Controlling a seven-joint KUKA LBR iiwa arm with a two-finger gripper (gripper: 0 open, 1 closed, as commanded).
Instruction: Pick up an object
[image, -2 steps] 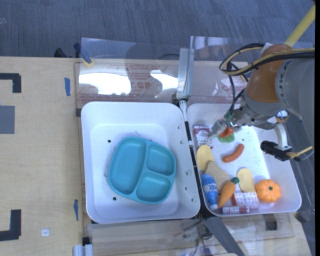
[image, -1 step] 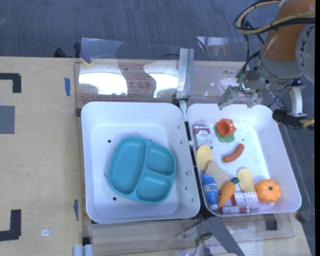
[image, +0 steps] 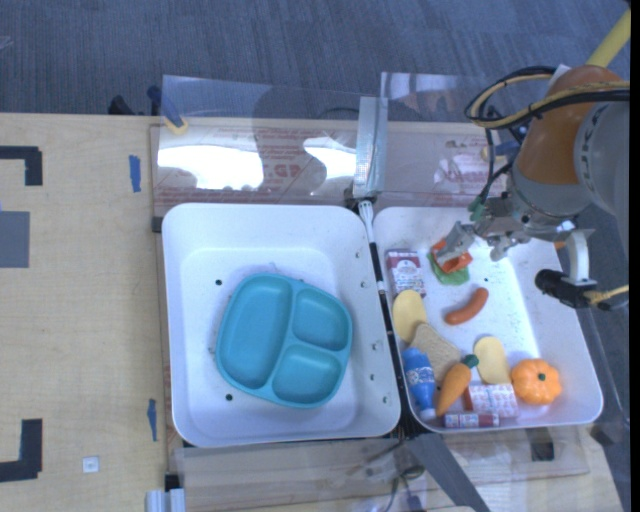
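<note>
hand (image: 470, 238) reaches down-left into right bin (image: 560, 400), pinching red-green toy (image: 451, 260).

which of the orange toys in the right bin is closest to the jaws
The sausage, lying slantwise just below the gripper. The carrot and the round pumpkin sit farther off, near the bin's front edge.

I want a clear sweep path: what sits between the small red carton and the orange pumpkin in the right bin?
In the camera view, the sausage lies between the red carton and the pumpkin, with bare bin floor around it.
</note>
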